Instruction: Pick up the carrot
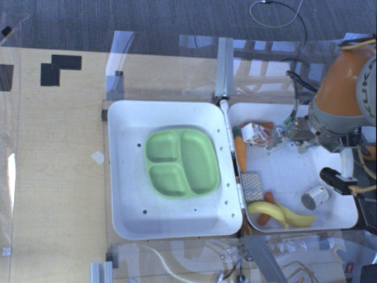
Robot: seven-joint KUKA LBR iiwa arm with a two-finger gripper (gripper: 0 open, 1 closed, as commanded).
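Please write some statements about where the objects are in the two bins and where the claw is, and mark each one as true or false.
1. The green divided plate lies in the left bin. True.
2. The carrot lies in the middle of the left bin. False: it lies in the right bin, along its left wall.
3. The banana lies near the front edge of the right bin. True.
4. The claw is over the left bin. False: it is over the back part of the right bin, to the right of the carrot.
5. The banana rests on the green plate. False: it rests on the floor of the right bin.
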